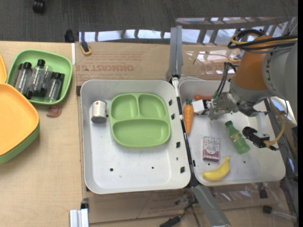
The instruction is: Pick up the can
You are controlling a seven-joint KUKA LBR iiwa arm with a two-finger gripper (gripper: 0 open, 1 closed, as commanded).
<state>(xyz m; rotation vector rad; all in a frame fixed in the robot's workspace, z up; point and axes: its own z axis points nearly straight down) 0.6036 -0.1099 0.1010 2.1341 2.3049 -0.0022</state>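
Note:
The can (98, 111) is a small silver cylinder lying on its side in the left bin (87, 141), close to the bin's left wall and just left of a green divided plate (140, 118). My gripper (214, 111) hangs low over the upper part of the right bin (265, 169), far to the right of the can. It sits between a carrot (188, 117) and a green bottle (236, 136). The wrist body hides its tips.
The right bin also holds a small pink and white box (211, 148) and a banana (218, 169). On the bench to the left stand a green tray of dark vials (40, 77) and stacked orange plates (16, 122). A ridge (182, 126) divides the bins.

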